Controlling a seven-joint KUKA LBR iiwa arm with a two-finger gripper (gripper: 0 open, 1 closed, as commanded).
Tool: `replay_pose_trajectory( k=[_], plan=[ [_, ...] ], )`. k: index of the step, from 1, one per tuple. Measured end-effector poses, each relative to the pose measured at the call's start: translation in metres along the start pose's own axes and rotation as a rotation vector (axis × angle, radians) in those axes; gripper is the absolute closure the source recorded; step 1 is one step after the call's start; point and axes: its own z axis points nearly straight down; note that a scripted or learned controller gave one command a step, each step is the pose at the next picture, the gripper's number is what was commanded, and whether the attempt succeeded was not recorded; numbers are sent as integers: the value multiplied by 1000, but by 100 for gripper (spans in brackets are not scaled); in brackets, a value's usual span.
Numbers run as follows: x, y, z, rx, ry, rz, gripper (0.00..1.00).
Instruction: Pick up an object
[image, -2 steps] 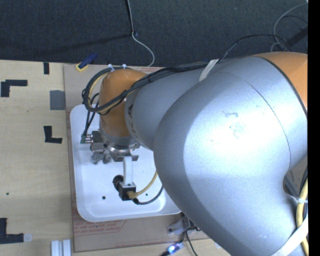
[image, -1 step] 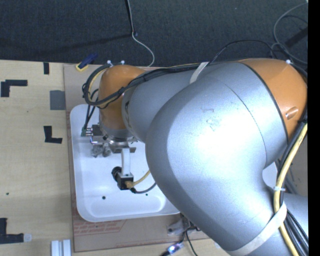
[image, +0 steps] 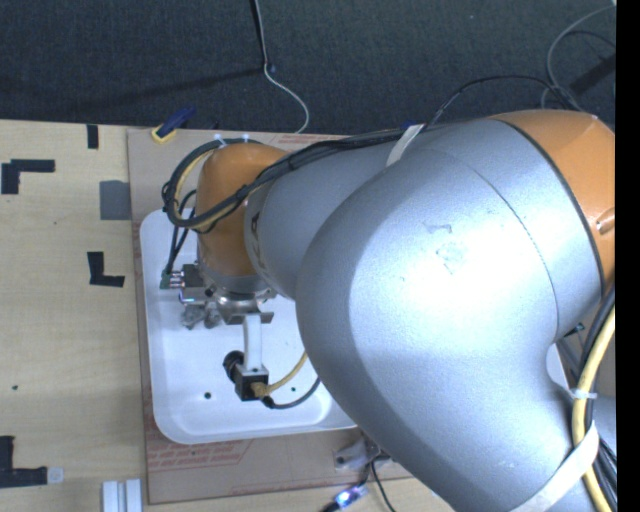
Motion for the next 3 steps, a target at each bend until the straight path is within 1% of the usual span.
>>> replay_pose_trajectory(
  k=[1, 2, 3],
  plan=[
    [0, 33, 3, -3, 1, 0, 100],
    [1, 28, -196, -20, 8, -1, 100],
    [0, -66, -106, 11, -4, 0, 100]
  ],
)
